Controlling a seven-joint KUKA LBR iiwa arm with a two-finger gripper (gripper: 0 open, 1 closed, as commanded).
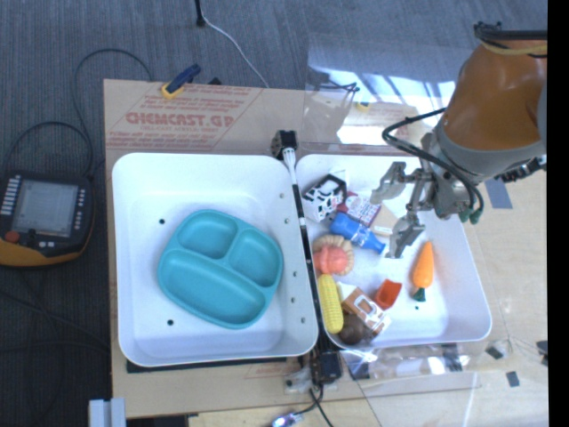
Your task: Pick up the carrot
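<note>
Camera view: carrot [423, 266] lies in right bin [462, 314], just right of the red piece [388, 292]. Gripper [397, 208] hovers just up-left of carrot, jaws spread, nothing between them. Step: approach. Next: shift over carrot, descend, close.

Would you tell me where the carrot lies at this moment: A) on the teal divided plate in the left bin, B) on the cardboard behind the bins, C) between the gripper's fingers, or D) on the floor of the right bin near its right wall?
D: the carrot lies on the right bin floor near the right wall, just below the gripper, which is open.
</note>
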